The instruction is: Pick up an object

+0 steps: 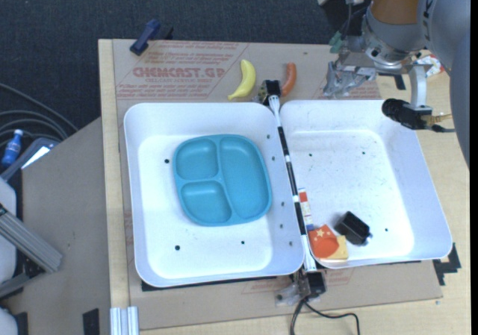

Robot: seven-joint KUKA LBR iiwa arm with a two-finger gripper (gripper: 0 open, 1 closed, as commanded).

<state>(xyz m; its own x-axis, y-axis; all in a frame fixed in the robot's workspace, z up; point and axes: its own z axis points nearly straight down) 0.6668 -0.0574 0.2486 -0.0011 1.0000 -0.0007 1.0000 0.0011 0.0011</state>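
Down at the near rim of the right shallow white bin (418, 177), well below and a little left of the jaws, lies a small orange-red and yellow flat piece (327, 244) with a black blocky object (355, 227) just beside it on its right. Both sit apart from the gripper (345, 80), which hangs over the bare bench (187, 65) just beyond that bin's far rim.

Working left to right: far left of the jaws and lower, the left shallow white bin (142, 177) holds a teal three-compartment plastic plate (222, 178), lying flat near the middle. Closer to the jaws, on their left at about the same height, a yellow toy banana (243, 80) and an orange toy carrot-like stick (288, 78) rest on the bench outside both bins.

To do the step well, I judge the arm should pick one clear target and come straight down over it. The black block looks the easiest: compact, raised, with free floor on its right. The plate is wide and flat, so a two-finger pinch would likely need its rim. The orange piece sits tight in the corner against the bin wall, where a finger could catch.

Whether the jaws are apart or together I cannot tell; their metal parts blur together. The arm is cut off at the top right, and the black block's true shape is hard to read.
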